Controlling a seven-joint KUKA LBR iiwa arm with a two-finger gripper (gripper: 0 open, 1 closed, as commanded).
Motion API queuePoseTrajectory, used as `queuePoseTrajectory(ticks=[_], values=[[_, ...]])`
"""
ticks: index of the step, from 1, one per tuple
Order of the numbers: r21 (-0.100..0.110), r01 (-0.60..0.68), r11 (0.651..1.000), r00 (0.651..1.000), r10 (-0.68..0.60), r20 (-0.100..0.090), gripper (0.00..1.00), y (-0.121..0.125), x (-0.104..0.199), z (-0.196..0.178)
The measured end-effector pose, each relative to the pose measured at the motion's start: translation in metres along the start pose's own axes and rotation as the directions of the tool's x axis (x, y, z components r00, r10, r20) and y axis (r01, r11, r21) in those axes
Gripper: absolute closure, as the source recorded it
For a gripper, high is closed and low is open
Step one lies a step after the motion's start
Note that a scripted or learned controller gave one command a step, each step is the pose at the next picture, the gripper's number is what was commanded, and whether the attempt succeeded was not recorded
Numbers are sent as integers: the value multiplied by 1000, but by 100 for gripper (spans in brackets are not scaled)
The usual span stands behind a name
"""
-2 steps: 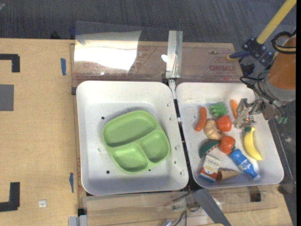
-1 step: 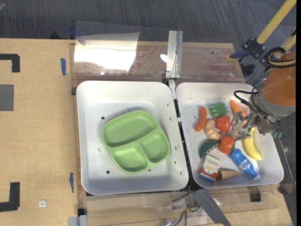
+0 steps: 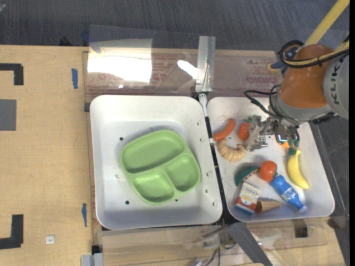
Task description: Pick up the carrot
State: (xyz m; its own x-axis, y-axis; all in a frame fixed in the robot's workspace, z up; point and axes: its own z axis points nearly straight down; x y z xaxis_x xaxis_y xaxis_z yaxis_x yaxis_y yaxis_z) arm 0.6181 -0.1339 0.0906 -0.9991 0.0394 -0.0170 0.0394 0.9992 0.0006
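Orange tapered carrot (image 3: 224, 129), lying slantwise, ungripped.

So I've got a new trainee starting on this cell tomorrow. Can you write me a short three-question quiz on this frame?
1. True or false: the green divided plate lies in the left bin.
2. Which lies nearest the right bin's right wall?
A. croissant
B. banana
C. carrot
3. Fill in: the gripper sits above the ___ bin.

Key
1. True.
2. B. The banana lies by the right wall; the carrot and croissant lie near the divider between the bins.
3. Right. It is to the right of the carrot, and nothing can be made out between its fingers.
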Motion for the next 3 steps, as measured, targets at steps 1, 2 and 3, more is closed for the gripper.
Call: queuePoseTrajectory(ticks=[1,2,3], values=[[3,505,863,863,-505,-4,100,-91,19,0],[-2,212,977,977,-212,-2,100,41,-15,-108],[1,433,901,901,-433,-4,100,-44,-29,-172]])
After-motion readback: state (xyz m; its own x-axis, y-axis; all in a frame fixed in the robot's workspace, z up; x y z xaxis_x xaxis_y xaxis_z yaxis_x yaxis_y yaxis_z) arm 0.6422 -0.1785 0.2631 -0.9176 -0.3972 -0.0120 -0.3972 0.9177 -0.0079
